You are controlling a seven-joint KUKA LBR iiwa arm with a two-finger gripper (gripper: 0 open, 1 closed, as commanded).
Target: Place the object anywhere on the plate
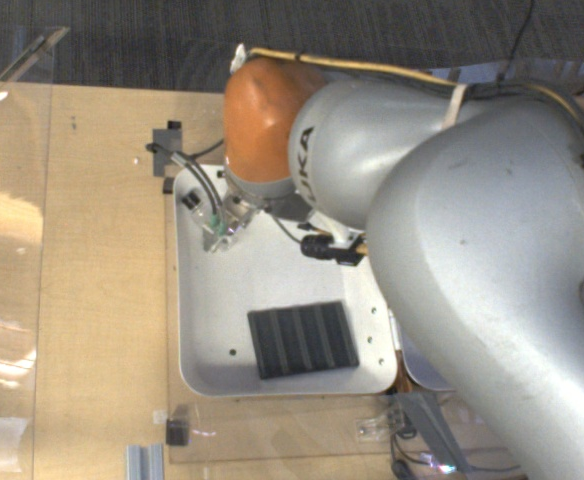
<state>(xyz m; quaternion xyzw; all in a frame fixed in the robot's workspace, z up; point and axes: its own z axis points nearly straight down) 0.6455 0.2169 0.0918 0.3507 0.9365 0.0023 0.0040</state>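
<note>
The arm [392, 168] spans the left white bin [202, 358]. The gripper [215, 230] hangs near the bin's upper left corner; jaw state cannot be told. 1 dark ribbed object [302, 339] lies well apart, toward the bin's lower edge.

One large grey robot arm [452, 218] with a single orange band [262, 118] reaches across the bench. One shallow white bin [212, 358] is plainly visible, and one dark ribbed rectangular block [302, 339] lies inside it. One pale wooden bench top [82, 268] supports the bin. One small black clamp [177, 431] sits near the bin's lower corner.
</note>
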